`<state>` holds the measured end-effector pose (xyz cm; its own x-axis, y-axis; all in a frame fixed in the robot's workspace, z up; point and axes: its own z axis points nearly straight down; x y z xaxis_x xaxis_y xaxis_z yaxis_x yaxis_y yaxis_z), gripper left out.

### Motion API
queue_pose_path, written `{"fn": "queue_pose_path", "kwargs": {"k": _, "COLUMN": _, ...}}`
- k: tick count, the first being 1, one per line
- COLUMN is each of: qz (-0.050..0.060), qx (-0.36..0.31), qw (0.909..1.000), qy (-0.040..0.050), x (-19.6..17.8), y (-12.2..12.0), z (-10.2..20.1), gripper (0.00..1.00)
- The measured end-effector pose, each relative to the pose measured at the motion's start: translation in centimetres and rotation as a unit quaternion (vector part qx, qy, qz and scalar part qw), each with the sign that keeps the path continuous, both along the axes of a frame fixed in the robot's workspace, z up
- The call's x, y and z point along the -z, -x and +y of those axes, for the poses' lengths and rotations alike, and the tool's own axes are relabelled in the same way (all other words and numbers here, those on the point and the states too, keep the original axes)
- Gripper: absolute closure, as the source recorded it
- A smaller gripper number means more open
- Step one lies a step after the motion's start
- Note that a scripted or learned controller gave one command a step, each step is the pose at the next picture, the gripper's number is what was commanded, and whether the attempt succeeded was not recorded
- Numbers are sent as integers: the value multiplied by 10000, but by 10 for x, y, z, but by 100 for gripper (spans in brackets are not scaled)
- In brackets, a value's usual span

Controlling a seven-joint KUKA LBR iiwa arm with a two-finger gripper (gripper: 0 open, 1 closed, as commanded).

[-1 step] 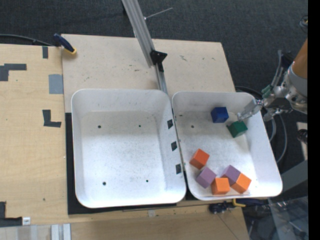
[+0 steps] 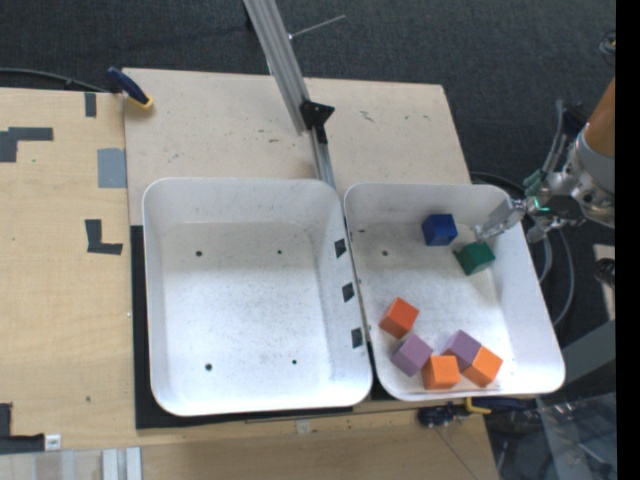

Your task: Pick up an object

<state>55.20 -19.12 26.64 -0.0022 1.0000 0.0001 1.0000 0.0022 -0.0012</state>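
Note:
The right bin (image 2: 530, 308) holds several small blocks. A blue block (image 2: 438, 230) and a green block (image 2: 474, 258) lie near its far right corner. Toward the near edge sit an orange block (image 2: 400, 318), two purple blocks (image 2: 410, 353) (image 2: 462, 347) and two more orange blocks (image 2: 441, 371) (image 2: 484, 366). My gripper (image 2: 512, 230) hangs over the bin's right rim, just up and right of the green block. It is open, with nothing between its fingers; one fingertip (image 2: 488, 230) points at the green block's upper edge.
The left bin (image 2: 160, 268) stands beside the right one, with a divider edge (image 2: 345, 278) between them. A slanted metal rail (image 2: 285, 58) crosses the bench behind the bins. Cables hang at the far right.

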Motion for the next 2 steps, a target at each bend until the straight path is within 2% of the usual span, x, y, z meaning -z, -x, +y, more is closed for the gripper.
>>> {"fn": "queue_pose_path", "kwargs": {"k": 1, "qz": 22, "qx": 3, "qw": 10000, "qy": 0, "x": 43, "y": 1, "z": 2, "gripper": 0}}
{"fn": "queue_pose_path", "kwargs": {"k": 2, "qz": 36, "qx": 5, "qw": 10000, "qy": -6, "x": 108, "y": 6, "z": 4, "gripper": 0}}
